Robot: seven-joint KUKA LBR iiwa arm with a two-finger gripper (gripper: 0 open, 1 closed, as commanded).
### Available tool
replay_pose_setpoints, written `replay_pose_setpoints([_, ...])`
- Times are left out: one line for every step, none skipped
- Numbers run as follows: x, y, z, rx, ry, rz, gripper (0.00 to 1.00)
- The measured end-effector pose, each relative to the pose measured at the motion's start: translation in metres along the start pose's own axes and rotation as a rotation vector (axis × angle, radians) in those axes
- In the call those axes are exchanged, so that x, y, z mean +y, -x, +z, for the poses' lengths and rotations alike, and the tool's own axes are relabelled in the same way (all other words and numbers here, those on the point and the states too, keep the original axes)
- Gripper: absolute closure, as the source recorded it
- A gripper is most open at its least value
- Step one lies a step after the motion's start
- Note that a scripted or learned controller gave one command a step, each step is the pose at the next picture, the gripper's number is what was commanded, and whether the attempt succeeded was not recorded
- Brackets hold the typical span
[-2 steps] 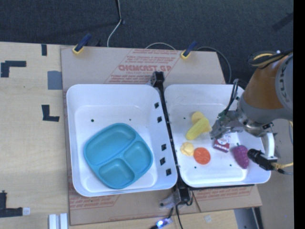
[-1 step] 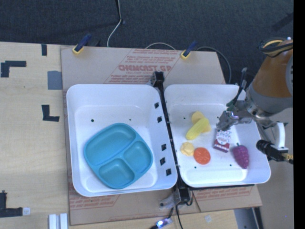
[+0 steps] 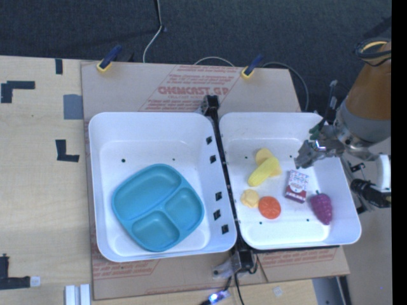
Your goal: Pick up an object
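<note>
From the overhead camera I see the gripper [image 3: 308, 154] hovering in the right bin [image 3: 289, 237] just above the small red packet [image 3: 296, 186]; how its fingers stand I cannot tell. I judge the packet light, flat and slippery, so I'd pinch its short edges.

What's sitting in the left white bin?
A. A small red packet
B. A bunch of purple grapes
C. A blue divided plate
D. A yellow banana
C: the blue divided plate lies alone in the left bin, while the toy foods are all in the right bin.
</note>
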State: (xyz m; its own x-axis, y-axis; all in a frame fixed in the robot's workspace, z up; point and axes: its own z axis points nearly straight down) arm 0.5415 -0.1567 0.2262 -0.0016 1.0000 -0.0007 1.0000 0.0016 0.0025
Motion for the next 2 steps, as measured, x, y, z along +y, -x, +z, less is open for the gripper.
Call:
replay_pose_setpoints([-0.001,-0.055,0.011,0.002,-0.004,-0.004,1.0])
replay_pose_setpoints([0.004,-0.106,0.013,0.002,-0.004,-0.005,1.0])
